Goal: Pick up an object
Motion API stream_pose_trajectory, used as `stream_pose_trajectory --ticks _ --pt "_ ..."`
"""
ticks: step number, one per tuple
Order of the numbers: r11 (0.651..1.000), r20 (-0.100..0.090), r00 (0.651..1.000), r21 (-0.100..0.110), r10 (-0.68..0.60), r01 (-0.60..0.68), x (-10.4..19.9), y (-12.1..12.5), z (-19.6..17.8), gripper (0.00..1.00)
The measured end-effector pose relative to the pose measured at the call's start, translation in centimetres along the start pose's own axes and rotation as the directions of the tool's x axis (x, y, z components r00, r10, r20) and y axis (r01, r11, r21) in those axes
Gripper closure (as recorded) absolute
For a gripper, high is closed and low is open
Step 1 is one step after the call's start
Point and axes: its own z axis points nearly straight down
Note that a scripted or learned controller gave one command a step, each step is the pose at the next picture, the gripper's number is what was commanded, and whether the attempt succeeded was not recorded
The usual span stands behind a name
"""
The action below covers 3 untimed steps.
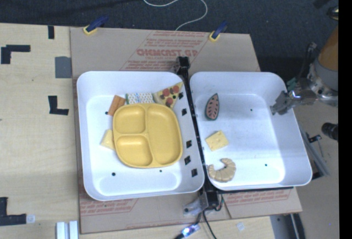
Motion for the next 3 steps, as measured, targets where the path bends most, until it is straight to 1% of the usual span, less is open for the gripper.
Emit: stream_pose_trajectory --ticks 1,2,3 --pt "1.0 -0.002 1.0 0.004 -0.001 0.001 0.1 0.1 -1.1 1.0" --pt "1.0 -0.003 1.0 0.007 -0.004 0.004 5.5 -0.4 0.0 1.0" --pt "1.0 -0.004 1.0 0.006 -0.005 0.005 10.5 0.2 0.2 1.0"
